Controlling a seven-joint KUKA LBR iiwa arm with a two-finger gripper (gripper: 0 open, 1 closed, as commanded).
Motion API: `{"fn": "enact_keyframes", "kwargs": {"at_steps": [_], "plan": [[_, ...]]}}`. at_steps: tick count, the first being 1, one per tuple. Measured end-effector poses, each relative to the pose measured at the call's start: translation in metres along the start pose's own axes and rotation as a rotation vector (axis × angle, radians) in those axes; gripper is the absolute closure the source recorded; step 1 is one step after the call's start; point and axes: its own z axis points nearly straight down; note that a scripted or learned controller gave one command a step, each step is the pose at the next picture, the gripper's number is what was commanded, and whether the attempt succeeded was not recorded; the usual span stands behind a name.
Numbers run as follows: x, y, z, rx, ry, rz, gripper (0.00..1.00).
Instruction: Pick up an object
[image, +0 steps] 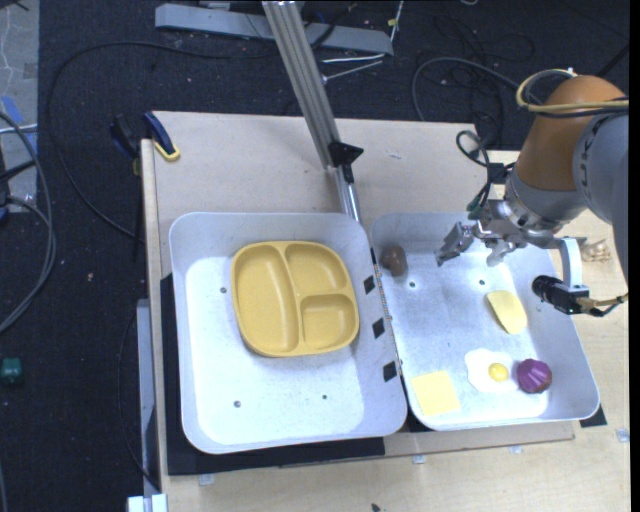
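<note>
1. In the camera view, the right bin (560, 330) served as the landmark; the left bin (200, 400) lay just beside it and held a yellow divided plate (296, 298).
2. The arm (560, 140) reached over the right bin's far right corner, its orange band above the wrist.
3. The gripper (472, 240) hung above the far part of the right bin, its fingers spread apart with nothing between them.
4. A small brown object (394, 261) sat in the right bin's far left corner, near the gripper but apart from it.
5. A pale yellow wedge (507, 310) lay toward the bin's right side, nearer the camera than the gripper.
6. A yellow square slice (436, 392) lay at the bin's near left edge.
7. A fried egg (492, 372) lay along the near edge, with a purple object (533, 376) touching it on its right.
</note>
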Motion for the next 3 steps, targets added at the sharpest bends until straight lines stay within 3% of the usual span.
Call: {"fn": "enact_keyframes", "kwargs": {"at_steps": [1, 2, 3], "plan": [[0.000, 0.002, -0.014, -0.008, -0.002, -0.002, 1.00], [-0.002, 0.004, -0.077, -0.011, -0.002, -0.002, 1.00], [-0.002, 0.005, -0.090, -0.008, -0.001, -0.002, 1.00]]}}
